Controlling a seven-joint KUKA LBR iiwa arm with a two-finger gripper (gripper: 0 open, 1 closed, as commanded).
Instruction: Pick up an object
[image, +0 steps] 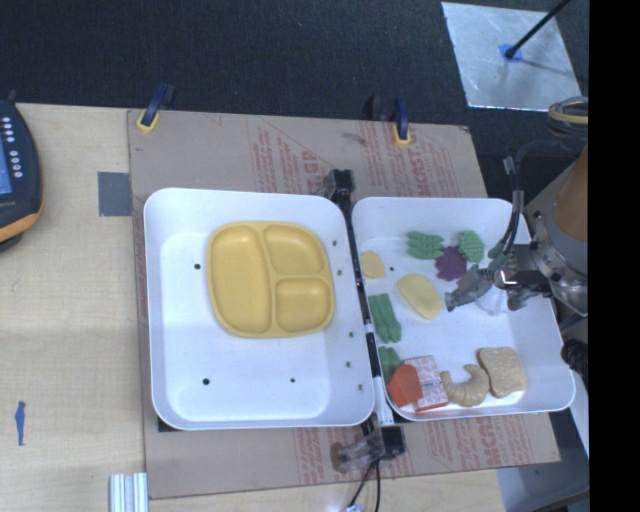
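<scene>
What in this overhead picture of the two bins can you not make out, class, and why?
- Gripper: too small and dark to judge its fingers.
- Arm: cut off at the right.
- Green pieces beside the bins' shared rim: too small to name.
- Carton: print too small to read.

Red printed lettering is running in slanted lines across the brown cardboard sheet (300, 150) lying under the two bins, but it is showing too faint and small to be read. The red-and-white packet (428, 384) in the right bin (440, 208) is carrying print that is too blurred to make out. No other text or number is showing legibly.
</scene>
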